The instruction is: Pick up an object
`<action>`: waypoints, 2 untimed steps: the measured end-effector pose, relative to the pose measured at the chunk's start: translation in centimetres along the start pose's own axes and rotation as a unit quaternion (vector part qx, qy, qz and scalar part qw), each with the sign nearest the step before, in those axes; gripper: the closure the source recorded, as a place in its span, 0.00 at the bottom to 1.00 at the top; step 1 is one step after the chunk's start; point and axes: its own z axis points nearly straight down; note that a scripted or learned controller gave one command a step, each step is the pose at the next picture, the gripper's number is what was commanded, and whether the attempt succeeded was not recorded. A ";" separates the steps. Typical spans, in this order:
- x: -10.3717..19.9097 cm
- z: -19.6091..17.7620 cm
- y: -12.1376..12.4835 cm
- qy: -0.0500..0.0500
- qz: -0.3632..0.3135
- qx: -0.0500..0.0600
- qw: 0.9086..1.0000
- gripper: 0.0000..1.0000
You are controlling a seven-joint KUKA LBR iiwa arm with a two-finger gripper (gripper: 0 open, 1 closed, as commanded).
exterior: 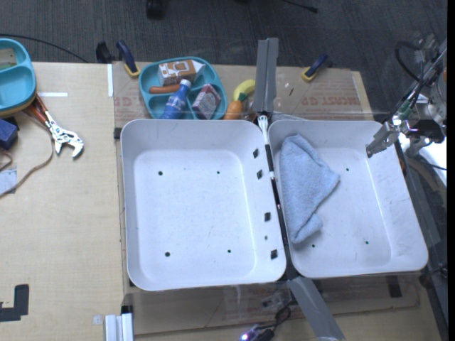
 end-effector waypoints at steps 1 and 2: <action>5.9 7.7 0.3 0.001 0.026 0.002 1.000 0.00; 1.7 16.8 1.7 0.001 -0.048 0.001 0.999 0.00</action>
